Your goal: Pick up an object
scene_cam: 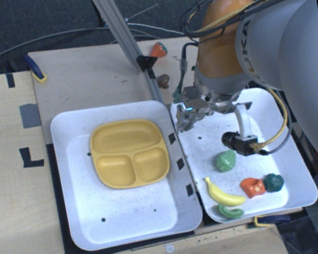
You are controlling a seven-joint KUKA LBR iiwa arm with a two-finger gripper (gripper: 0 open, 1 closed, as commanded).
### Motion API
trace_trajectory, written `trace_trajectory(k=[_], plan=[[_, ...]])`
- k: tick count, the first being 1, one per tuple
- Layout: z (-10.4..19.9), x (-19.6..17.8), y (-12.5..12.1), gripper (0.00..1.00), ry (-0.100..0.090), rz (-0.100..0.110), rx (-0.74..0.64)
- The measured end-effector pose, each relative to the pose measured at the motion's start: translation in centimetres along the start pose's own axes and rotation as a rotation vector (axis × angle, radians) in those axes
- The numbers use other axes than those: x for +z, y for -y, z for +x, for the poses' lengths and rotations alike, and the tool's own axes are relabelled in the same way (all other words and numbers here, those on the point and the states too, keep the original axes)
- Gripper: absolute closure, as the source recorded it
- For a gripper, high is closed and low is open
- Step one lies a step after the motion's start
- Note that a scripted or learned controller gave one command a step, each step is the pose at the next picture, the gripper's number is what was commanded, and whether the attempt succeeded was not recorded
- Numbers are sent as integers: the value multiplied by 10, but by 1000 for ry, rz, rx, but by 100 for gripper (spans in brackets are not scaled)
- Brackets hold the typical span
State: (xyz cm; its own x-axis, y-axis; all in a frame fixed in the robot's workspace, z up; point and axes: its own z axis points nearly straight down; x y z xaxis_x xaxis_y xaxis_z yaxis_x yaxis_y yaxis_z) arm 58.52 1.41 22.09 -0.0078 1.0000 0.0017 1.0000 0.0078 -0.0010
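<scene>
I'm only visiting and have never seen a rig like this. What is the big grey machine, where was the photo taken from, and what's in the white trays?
The photo comes from one camera fixed above the bench, looking down at a slant. The grey machine with the orange band is a robot arm reaching in from the right. Its gripper is over the right bin and seems to hold nothing. That bin contains a toy banana, a light green lump, a red piece and a dark green ball. The left bin holds a yellow divided plate.

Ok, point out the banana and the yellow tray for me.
banana [222, 195]: camera view, middle of its curve.
yellow tray [125, 136]: camera view, floor of its large compartment.
</scene>
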Motion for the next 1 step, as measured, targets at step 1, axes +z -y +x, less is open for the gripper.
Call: trace_trajectory(k=[1], plan=[[59, -8, 12, 100, -1, 1, -1]])
